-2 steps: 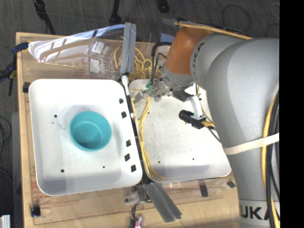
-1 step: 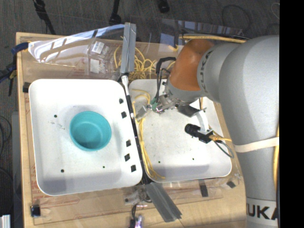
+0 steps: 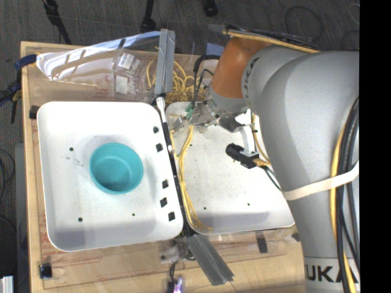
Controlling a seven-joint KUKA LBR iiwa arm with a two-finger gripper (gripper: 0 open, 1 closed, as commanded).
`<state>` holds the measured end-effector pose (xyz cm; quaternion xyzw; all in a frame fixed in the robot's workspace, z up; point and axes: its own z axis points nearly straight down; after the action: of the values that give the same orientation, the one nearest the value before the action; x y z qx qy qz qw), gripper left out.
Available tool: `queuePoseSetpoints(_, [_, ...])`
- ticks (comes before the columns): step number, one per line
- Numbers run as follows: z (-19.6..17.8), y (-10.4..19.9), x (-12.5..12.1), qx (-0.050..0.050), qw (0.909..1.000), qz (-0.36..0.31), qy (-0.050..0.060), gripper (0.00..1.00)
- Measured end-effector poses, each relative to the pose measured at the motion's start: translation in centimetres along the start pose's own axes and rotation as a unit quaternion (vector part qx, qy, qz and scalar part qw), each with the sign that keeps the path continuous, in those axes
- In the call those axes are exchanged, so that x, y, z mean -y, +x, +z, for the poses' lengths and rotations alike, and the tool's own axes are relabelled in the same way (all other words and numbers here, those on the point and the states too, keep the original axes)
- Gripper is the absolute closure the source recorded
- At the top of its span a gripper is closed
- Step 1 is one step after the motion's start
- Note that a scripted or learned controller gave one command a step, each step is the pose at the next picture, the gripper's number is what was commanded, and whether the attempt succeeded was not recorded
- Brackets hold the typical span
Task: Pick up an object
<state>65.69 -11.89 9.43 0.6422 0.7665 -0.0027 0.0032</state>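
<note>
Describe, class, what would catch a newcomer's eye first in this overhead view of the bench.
The large grey arm with its orange band dominates the right side, reaching down over the far corner of the right bin. Next comes the teal bowl, sitting upright near the middle of the left bin, vivid against the white. A tangle of yellow cable lies just beyond the bins at the bench's far edge.

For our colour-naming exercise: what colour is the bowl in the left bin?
Teal, seen best in the camera view: bowl.
</note>
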Motion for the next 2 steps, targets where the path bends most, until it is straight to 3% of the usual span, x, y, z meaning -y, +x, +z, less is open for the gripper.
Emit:
queuePoseSetpoints(1, [-0.3, 1.4, 6.3, 0.004, 1.0, -0.007, -0.001, 0.0])
queuePoseSetpoints(2, [-1.7, 0.8, 2.1, 0.0, 0.9971, -0.076, 0.008, 0.0])
